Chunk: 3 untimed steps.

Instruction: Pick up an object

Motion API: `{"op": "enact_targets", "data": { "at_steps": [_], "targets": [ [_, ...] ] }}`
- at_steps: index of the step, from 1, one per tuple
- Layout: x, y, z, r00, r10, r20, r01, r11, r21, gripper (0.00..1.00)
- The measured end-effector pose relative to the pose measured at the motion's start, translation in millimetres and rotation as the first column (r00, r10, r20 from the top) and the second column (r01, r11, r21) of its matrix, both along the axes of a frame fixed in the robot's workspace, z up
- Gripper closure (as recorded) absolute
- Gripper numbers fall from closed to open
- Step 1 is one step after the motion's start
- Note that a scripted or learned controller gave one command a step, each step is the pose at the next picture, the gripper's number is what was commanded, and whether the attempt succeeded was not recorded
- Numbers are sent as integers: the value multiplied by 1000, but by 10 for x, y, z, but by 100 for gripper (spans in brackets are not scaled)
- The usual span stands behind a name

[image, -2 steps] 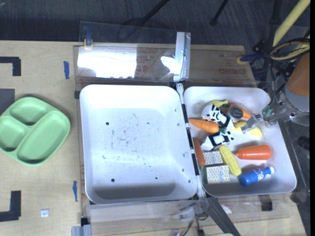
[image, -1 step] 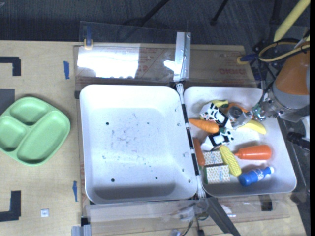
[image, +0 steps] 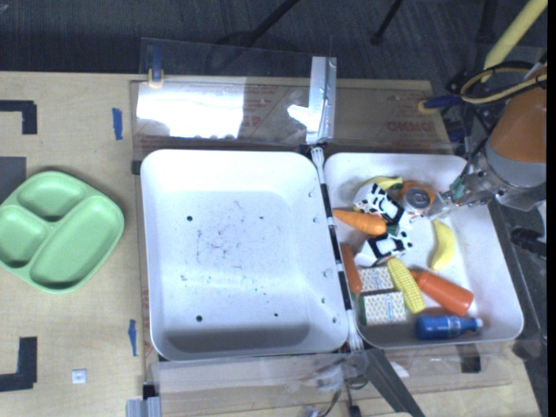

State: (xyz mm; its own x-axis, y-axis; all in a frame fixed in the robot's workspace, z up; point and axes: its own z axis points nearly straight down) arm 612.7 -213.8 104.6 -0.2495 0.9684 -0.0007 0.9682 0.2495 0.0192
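Observation:
The right bin point(image: 504, 259) holds a jumble of objects. A carrot point(image: 360, 222) lies by a black-and-white toy point(image: 378, 201). A small round can point(image: 419, 198) sits at the back and a yellow banana point(image: 444, 244) to its right. Nearer the front are a corn cob point(image: 405, 284), an orange bottle shape point(image: 444, 292), a blue bottle point(image: 447, 326) and two checkered pads point(image: 383, 307). My gripper point(image: 458, 191) hangs over the bin's back right part, just right of the can, on the grey arm with its orange band point(image: 521, 130). Nothing shows held in it.
The left bin point(image: 174, 181) sits beside the right one, with a shared ridge point(image: 330, 233) between them. A green divided plate point(image: 56, 230) rests on the bench at far left. A clear panel point(image: 226, 102) stands behind the left bin. Cables point(image: 486, 81) trail at upper right.

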Motion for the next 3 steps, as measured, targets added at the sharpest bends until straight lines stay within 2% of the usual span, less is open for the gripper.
{"op": "enact_targets", "data": {
  "at_steps": [1,2,3],
  "targets": [
    [1,10,-1,1000,1,-1,-1,1000,2,0],
    [-271,-3,-171,990,140,-12,-140,990,5,0],
    [-260,-25,-62,990,140,-8,-140,990,-4,100]
  ]
}}
